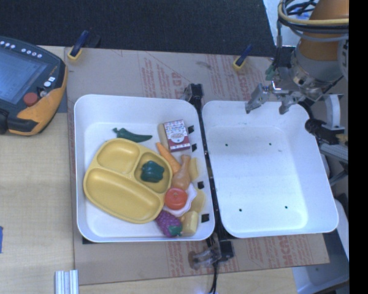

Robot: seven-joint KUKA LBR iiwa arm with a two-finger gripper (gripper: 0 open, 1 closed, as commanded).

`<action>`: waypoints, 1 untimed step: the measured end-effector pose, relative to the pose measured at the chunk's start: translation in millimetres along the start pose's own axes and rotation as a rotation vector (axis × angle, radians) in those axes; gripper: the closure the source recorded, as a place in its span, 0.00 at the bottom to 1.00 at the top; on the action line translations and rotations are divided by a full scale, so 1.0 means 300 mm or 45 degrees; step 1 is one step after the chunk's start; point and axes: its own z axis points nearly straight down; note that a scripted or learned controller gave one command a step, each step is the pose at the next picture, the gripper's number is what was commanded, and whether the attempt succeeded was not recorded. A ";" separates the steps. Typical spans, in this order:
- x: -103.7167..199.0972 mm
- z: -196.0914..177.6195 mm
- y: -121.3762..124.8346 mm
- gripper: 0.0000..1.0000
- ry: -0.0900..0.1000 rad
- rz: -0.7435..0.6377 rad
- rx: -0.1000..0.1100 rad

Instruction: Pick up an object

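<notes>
The left bin (86, 112) holds a yellow divided plate (119, 188) with a dark green toy vegetable (152, 171) sitting in its upper right compartment. Just beyond the plate's far edge lies a green chili pepper (132, 135). Along the bin's right side are a small red-and-white carton (176, 135), an orange carrot (167, 157), a tan bottle-shaped piece (183, 174), a red tomato (176, 198), a purple bunch of grapes (167, 223) and a yellow block (189, 223), packed close to one another and to the plate's right rim. The right bin (267, 176) shows bare white floor with a few small dark dots.

The gripper (270, 100) hangs over the far rim of the right bin, its two fingers spread apart with nothing between them, well apart from the toys in the left bin.

Both bins sit on a brown cardboard sheet (147, 72) on the wooden table (24, 213). A teach pendant (21, 84) with a dark screen rests at the table's left edge, and two blue-and-yellow clamps (78, 45) grip the cardboard's far edge.
</notes>
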 end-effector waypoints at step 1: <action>0.195 0.088 -0.229 0.00 0.002 -0.005 0.011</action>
